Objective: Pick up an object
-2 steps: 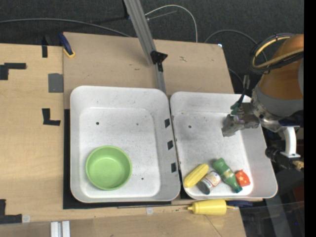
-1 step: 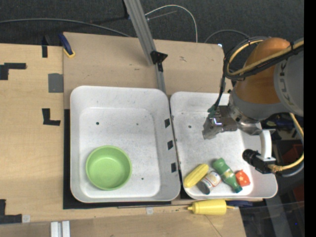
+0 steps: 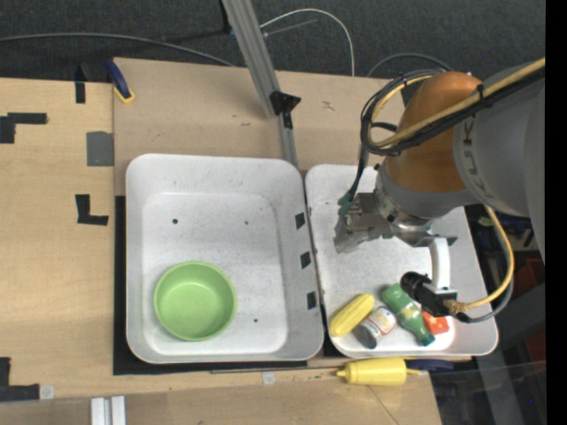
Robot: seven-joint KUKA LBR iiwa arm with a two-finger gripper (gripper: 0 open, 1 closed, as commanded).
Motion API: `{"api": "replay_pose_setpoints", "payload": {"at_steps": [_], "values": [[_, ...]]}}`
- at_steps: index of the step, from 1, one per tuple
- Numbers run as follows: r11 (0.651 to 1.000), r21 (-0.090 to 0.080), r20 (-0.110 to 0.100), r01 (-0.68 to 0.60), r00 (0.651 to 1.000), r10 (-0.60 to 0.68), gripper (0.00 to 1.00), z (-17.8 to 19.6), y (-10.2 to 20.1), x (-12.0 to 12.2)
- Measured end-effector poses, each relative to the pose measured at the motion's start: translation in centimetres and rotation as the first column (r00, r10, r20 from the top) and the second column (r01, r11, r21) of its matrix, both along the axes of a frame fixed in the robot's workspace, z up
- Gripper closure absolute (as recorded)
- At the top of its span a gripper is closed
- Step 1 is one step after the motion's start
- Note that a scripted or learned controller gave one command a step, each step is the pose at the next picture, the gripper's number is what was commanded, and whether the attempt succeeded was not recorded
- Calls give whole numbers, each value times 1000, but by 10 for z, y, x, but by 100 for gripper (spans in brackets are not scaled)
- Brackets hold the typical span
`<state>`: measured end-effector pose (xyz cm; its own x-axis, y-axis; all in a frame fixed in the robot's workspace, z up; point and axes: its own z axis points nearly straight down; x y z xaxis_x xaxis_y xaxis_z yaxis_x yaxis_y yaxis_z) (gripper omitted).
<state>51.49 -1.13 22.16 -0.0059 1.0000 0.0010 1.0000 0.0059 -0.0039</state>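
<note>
The grey two-finger gripper (image 3: pixel 353 228) hangs over the right white bin (image 3: pixel 330 264), grip unreadable; toys crowd its 5 o'clock: yellow plastic corn (image 3: pixel 351 314), small labelled can (image 3: pixel 378 324), green bottle (image 3: pixel 406 308).

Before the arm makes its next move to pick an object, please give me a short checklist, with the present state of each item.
1. Objects within the right bin: ok; yellow corn toy, small can and green bottle lie at its near end.
2. Gripper above those objects: not ok; it hangs over the bin's middle, apart from them.
3. Something held: cannot tell.
4. Objects separated for a clean grasp: not ok; they lie close together.
5. Green bowl out of the way: ok; it sits in the left bin.
</note>
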Motion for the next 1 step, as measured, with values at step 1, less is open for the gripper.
{"api": "replay_pose_setpoints", "payload": {"at_steps": [1], "values": [[1000, 1, 2, -3, 1000, 3, 100, 5, 64, 5]]}}
